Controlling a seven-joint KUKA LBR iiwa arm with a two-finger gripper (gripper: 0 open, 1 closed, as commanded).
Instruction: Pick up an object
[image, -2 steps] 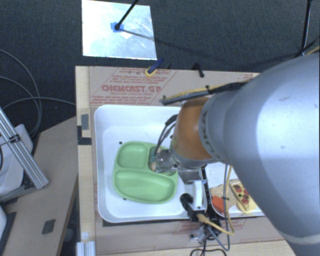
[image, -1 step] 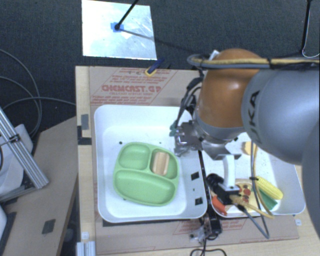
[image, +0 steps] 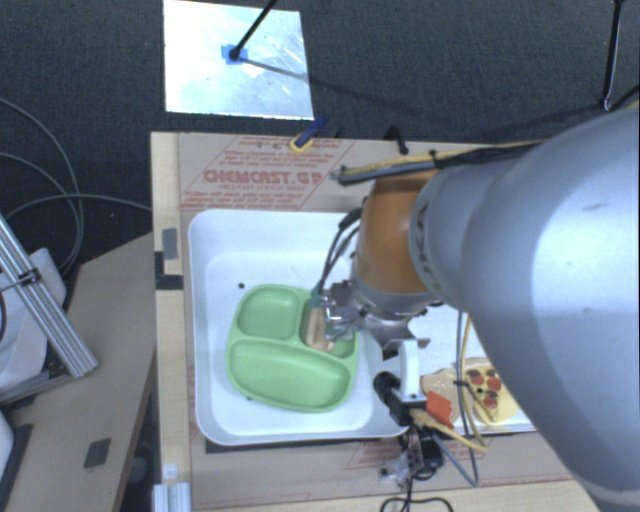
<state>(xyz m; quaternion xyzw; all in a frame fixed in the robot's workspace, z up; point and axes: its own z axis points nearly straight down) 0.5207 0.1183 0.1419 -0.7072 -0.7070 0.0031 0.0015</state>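
One white bin (image: 215, 300) is being shown in full at the left, and one green divided plate (image: 285, 355) is lying inside it. The plate is pale green and rounded, with one large lower compartment and two smaller upper ones. One grey arm (image: 530, 290) with an orange band (image: 385, 235) is being seen reaching in from the right. One gripper (image: 322, 325) is being held at the plate's upper right compartment, over the rim there; whether it is released or clenched cannot be told. Further right, one pizza slice toy (image: 485, 390) with red spots is lying by the second bin, well apart from the plate.
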